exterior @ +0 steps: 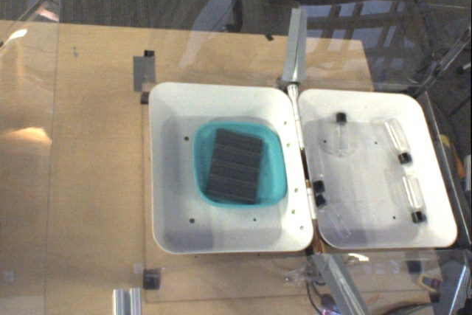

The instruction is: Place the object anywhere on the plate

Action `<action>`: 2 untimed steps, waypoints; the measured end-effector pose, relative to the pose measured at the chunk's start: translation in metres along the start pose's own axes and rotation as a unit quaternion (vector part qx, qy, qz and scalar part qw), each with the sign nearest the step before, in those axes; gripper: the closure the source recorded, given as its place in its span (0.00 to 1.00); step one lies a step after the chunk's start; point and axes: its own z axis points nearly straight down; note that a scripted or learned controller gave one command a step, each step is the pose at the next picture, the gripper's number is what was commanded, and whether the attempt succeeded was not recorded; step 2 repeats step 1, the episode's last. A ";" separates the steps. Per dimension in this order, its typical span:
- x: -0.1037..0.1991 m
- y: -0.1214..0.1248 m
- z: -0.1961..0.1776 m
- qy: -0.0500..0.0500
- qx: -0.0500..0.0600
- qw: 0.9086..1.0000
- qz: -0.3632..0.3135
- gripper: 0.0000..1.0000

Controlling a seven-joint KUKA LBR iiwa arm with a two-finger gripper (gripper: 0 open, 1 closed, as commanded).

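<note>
Block (235,166) lies flat on the teal plate (274,175), centred in the left bin (168,158). Gripper state: cannot tell. Risk is low: only a fresh grab could drag the block off toward the bin's edge

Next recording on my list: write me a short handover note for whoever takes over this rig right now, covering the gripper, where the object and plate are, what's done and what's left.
Gripper: I see no arm over either bin, so its state is unknown.
Things: the dark grey ridged block lies flat on the teal plate, roughly centred, in the left bin. The right bin holds a few clear tubes with black caps.
Done: the block looks placed on the plate.
Left: apparently nothing; just confirm the block is settled.
</note>
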 end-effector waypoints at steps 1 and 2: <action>0.000 0.000 0.000 0.000 0.000 1.000 0.000 0.00; 0.000 0.000 0.000 0.000 0.000 1.000 0.000 0.00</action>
